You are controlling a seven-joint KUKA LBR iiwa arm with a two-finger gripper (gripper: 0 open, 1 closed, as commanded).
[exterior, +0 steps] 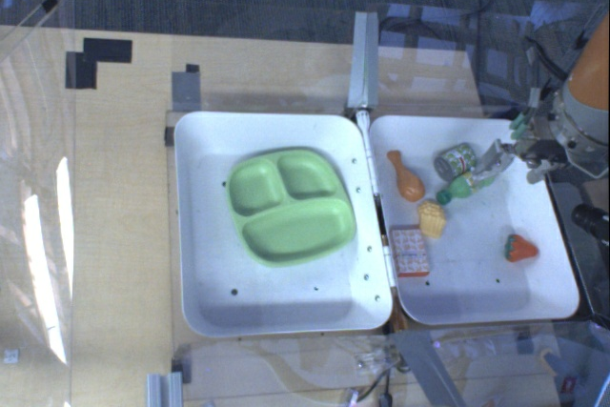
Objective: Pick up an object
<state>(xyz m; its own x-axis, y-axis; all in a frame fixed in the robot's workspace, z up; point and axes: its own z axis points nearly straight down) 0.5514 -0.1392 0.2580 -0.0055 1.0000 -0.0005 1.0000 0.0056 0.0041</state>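
Observation:
The right bin (pixel 477 300) holds several small objects. An orange drumstick (pixel 406 177) lies at its left, with a silver tin can (pixel 455 158) at the back middle. A green bottle (pixel 457 189) lies just in front of the can. Nearer the front are a yellow corn piece (pixel 433 220), a pink patterned box (pixel 410 252) and a red strawberry (pixel 519 249). My gripper (pixel 490 162) reaches in from the right and hangs low beside the can and over the right end of the green bottle. I see nothing lifted off the bin floor.
The left bin (pixel 205 291) bears a green divided plate (pixel 289 205). A metal divider post (pixel 363 62) stands behind the gap between the bins. The arm's grey body and orange band (pixel 591 76) crowd the right bin's back right corner.

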